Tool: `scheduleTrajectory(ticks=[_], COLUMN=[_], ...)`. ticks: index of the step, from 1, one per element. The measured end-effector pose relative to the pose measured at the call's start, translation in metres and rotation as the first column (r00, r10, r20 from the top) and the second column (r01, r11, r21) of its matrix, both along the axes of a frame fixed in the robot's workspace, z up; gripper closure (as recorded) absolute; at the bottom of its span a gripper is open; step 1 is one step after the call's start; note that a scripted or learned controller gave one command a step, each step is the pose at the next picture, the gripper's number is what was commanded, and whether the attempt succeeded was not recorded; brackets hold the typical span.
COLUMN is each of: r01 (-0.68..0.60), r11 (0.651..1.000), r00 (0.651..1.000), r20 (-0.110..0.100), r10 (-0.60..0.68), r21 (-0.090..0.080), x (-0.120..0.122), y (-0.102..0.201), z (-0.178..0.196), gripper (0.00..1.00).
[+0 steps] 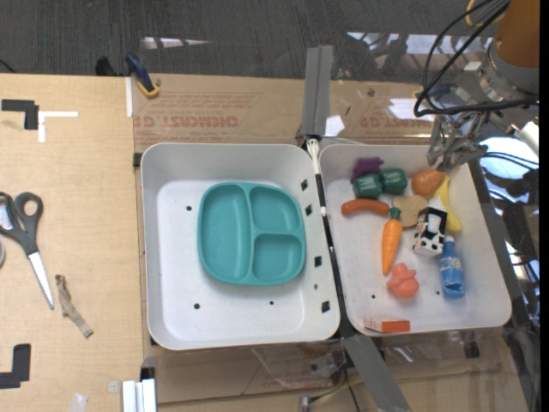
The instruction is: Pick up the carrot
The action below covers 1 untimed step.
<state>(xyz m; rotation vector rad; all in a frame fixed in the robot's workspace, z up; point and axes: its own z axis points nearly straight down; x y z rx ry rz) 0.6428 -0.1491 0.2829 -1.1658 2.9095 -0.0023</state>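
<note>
We look down on a pale wooden surface (69, 230) bearing two shallow white bins side by side. In the right-hand white bin (480, 312), the small orange plastic carrot with a green top (391, 240) lies near the middle, green end toward 12 o'clock, tip toward 6 o'clock. A red-orange sausage-shaped toy (365, 207) sits just at its 11 o'clock, a black-and-white toy cow (430, 229) at its 3 o'clock, and a pink knobbly toy (402, 282) at its 5 o'clock. A blue plastic bottle (452, 269) lies beside the cow. The grey arm's tool (448, 151) hangs over the bin's far edge, at about 1 o'clock from the carrot and well apart from it; we cannot tell how it is set. The left-hand white bin (163, 316) holds a teal three-compartment plate (252, 233). Grey-handled scissors (26, 234) rest on the surface at 9 o'clock.
</note>
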Motion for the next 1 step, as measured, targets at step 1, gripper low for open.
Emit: scheduleTrajectory(ticks=[1], r01=[-0.378], r11=[0.926], r00=[0.926], r20=[-0.004], r10=[0.378], r21=[0.001], x=[-0.0911], y=[0.0112], z=[0.0263], gripper=[1.0])
